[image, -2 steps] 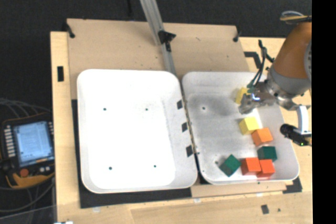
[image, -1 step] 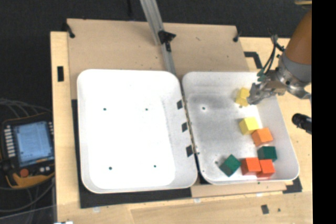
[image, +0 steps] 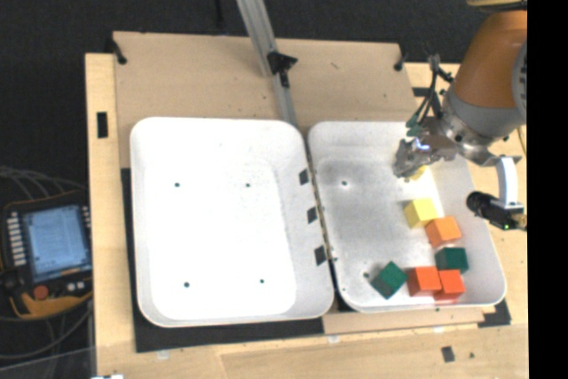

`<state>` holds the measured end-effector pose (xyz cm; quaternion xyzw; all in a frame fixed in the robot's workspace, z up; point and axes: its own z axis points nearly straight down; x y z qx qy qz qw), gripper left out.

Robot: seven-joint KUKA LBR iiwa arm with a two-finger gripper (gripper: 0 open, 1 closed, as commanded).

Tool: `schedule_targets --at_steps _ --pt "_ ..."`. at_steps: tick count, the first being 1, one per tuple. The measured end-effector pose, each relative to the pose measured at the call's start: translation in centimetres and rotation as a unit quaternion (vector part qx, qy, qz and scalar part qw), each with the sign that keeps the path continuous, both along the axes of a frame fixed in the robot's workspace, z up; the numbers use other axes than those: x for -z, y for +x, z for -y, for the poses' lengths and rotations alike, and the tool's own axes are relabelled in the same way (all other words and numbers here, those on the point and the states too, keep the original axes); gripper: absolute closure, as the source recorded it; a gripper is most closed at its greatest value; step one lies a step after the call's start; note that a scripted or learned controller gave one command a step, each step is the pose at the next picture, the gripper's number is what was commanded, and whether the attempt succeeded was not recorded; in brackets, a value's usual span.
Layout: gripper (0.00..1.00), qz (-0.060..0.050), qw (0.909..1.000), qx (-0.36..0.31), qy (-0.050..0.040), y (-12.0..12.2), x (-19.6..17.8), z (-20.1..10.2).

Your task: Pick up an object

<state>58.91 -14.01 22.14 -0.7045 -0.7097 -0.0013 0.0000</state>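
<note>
Six blocks in the right bin (image: pixel 355 191), all on the camera side of the gripper (image: pixel 410 162). Closest: yellow block (image: pixel 422 211), just beside it; then orange block (image: pixel 443 231); farther, the green and red ones, bunched together. Finger state: cannot tell. Risk, as I judge it: neighbours touching, so a descent may nudge or wedge two blocks.

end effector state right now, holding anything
End effector: over the right bin, above the yellow block; open or closed cannot be told, and nothing is seen in it.
</note>
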Motion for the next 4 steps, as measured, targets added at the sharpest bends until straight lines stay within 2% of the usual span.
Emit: schedule_targets --at_steps 2,3,4 --pt "1.0 -0.001 1.0 0.0 0.0003 -3.7 -0.8 -11.7" --pt "1.0 -0.002 1.0 0.0 0.0003 -3.9 -0.8 -16.7" --pt "1.0 0.001 1.0 -0.001 0.0004 -5.3 -1.9 -22.3"
